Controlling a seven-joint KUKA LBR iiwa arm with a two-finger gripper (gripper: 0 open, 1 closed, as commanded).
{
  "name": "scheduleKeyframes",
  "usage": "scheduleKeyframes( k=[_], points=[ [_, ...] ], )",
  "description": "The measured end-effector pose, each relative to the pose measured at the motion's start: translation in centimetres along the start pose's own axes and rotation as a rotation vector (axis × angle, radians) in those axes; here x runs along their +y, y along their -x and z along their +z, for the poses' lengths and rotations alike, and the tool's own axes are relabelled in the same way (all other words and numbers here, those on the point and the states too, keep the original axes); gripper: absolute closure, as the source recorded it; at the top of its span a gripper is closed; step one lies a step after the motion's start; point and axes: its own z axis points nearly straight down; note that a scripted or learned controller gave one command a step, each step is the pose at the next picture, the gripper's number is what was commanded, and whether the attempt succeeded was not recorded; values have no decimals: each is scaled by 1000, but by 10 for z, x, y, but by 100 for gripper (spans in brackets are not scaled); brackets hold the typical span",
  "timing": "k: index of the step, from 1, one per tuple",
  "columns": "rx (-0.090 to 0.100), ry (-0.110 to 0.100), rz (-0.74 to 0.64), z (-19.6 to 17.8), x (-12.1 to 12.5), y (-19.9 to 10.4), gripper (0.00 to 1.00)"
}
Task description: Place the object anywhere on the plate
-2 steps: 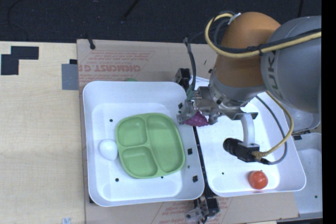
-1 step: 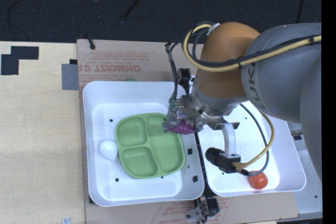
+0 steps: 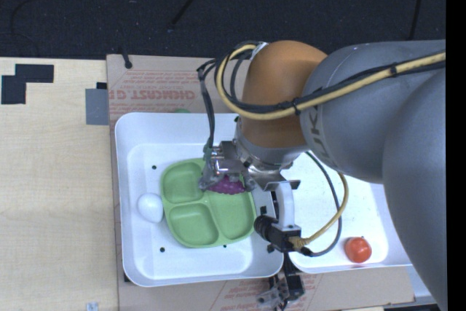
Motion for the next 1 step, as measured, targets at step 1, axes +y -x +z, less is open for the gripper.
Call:
scheduleKeyframes(
  k=[1],
  points=[
    [-1,1,4,0,1,2,0]
  ],
)
